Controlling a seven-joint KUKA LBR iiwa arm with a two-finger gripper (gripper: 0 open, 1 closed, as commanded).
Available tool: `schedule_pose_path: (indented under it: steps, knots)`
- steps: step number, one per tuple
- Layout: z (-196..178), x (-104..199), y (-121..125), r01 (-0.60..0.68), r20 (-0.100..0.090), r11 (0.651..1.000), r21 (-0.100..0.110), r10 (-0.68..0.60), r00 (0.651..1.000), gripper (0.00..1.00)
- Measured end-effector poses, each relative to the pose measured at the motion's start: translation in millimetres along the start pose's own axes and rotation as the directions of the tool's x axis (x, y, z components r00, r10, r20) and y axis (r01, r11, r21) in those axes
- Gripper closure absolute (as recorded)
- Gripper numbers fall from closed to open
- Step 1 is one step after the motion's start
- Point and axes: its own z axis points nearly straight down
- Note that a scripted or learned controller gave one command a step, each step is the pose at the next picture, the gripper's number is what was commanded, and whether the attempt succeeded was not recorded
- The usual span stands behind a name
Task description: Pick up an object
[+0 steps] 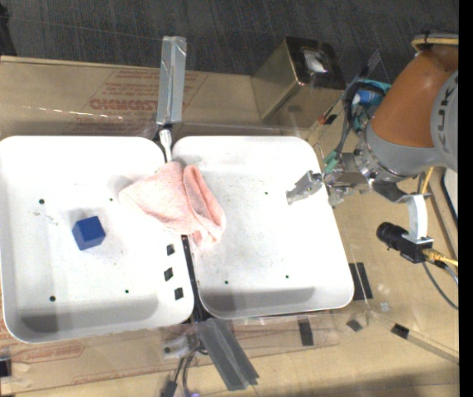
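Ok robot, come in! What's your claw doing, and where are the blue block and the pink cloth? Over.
Gripper over right bin's right edge, holding nothing. Blue block in left bin. Pink cloth draped across divider.

Soft pink cloth point(179, 198), smooth white plastic bins point(21, 164), glossy blue cube point(88, 231).

Arm reaches in from the right, tool point(303, 188) low, its fingers' state unclear

Dark grey carpet floor point(220, 15) at top. Brown cardboard sheet point(79, 89) under 2 white bins. Tan wooden bench point(402, 304) at right, black cables point(443, 271) trailing across. Even overhead light.
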Motion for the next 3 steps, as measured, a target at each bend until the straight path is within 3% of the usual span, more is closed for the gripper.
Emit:
schedule_pose_path:
  steps: [1, 2, 3]
  knots:
    - [-1.0, -3.3, 47.8, -0.245, 0.001, 0.97, -0.002, 0.245, 0.97, 0.0]
    - [-37.8, 1.0, 51.5, -0.148, 0.001, 0.989, -0.002, 0.148, 0.989, 0.0]
    - [-56.0, 32.1, 61.3, -0.105, 0.001, 0.994, -0.002, 0.105, 0.994, 0.0]
